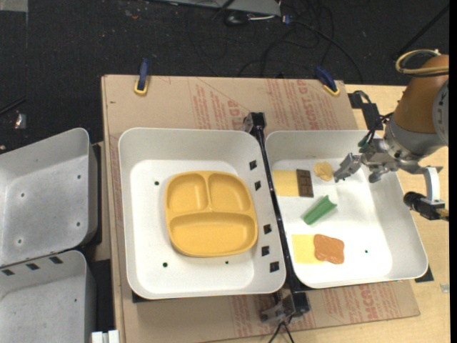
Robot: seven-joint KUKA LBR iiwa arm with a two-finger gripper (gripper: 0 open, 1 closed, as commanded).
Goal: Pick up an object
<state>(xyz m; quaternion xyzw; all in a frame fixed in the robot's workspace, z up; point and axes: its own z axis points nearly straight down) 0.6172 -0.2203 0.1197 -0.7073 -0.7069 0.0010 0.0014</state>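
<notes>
Tabletop right bin point(400, 259): gripper point(355, 164) hovers just beside pale piece point(324, 170), fingers parted, grasping nothing.

Fixed overhead cam, slanted down on bins point(136, 213).

I see open floor along the right bin's point(400, 263) far right and bottom. Its left half is crowded: a brown bar point(304, 183) on a yellow card point(285, 182), a green block point(318, 210), an orange piece point(328, 248). A yellow divided plate point(211, 214) takes up the left bin's point(143, 191) middle, leaving only its margins.
</notes>
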